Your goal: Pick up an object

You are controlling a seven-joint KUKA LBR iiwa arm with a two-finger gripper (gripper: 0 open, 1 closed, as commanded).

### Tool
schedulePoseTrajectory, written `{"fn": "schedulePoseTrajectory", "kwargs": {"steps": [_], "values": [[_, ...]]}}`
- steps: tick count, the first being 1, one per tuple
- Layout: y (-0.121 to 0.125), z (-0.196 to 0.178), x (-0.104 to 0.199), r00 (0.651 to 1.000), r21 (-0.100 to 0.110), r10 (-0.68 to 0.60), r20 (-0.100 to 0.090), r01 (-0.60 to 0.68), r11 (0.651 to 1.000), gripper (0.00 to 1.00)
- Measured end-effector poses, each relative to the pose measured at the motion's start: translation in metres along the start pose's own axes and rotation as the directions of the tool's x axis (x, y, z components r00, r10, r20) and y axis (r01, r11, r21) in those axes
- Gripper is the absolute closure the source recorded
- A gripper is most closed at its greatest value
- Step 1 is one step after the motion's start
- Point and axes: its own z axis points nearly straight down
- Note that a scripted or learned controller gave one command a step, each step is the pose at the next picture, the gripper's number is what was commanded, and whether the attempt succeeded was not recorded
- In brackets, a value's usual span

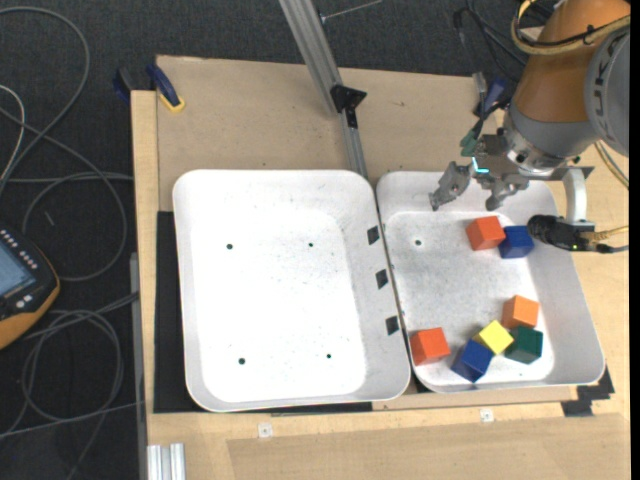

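Blocks sit in the right bin point(575, 298) on the tabletop point(250, 118): an orange block point(430, 344), a blue one point(470, 360), yellow point(495, 336), green point(524, 344) and another orange point(520, 311) near its front edge (two more, orange point(485, 232) and blue point(516, 242), lie farther back). Above that far end hangs the tool point(470, 190), fingers spread apart with nothing between them.

We are seeing seven blocks lying in the right bin point(575, 298): an orange block point(485, 232) touching a blue block point(516, 242) far back, and nearer us, an orange cube point(430, 344), blue cube point(471, 360), yellow cube point(495, 336), green cube point(525, 345) and, seemingly tilted, another orange one point(520, 312).
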Motion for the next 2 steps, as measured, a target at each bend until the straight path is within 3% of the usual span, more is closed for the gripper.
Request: {"fn": "schedulePoseTrajectory", "kwargs": {"steps": [1,2], "values": [[0.001,-0.003,0.000,1.000,-0.005,0.000,0.001,0.000,1.000,0.00],[0.002,0.059,0.006,1.000,0.001,-0.001,0.000,0.001,1.000,0.00]]}}
